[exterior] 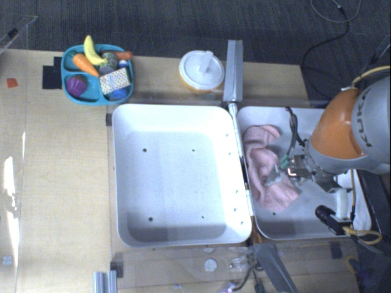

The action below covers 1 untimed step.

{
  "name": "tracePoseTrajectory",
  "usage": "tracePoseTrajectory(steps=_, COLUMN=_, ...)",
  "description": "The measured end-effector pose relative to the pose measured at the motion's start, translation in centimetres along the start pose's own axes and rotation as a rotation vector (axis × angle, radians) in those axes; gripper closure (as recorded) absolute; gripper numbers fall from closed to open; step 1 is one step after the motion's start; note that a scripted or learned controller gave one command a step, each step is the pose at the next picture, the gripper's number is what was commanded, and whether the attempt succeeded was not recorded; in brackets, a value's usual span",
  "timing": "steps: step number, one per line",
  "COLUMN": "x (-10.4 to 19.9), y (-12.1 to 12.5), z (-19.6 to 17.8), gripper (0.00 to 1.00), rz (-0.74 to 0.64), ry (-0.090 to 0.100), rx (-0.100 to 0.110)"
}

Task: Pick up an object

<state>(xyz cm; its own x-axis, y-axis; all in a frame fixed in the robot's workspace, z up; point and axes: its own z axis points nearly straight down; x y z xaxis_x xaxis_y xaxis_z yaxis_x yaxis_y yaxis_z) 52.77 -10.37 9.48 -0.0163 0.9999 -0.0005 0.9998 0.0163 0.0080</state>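
Looking down from the camera view, the gripper (287, 170) sits low in the right bin (305, 224), right at the edge of the pink cloth (266, 166). Honestly can't tell whether the fingers are released or clenched, too small and cluttered at the tip. The cloth is crumpled, touching or just beside the tip and spreading away from it toward the divider between the bins. Its long axis runs from the bin's far end toward the near end, so crosswise to the arm's reach. I'd guess the grab just needs a slight nudge toward the divider.

The left bin (177, 176) holds nothing I can make out. Well away on the wooden surface (55, 194) sit a blue toy tray (95, 75) and a white lidded container (201, 70). Dark carpet beyond.
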Motion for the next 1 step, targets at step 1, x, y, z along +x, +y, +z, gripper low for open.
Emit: tracePoseTrajectory(steps=1, x=-0.31, y=0.22, z=0.4, gripper=0.0, rz=-0.024, ry=0.0, rx=-0.006)
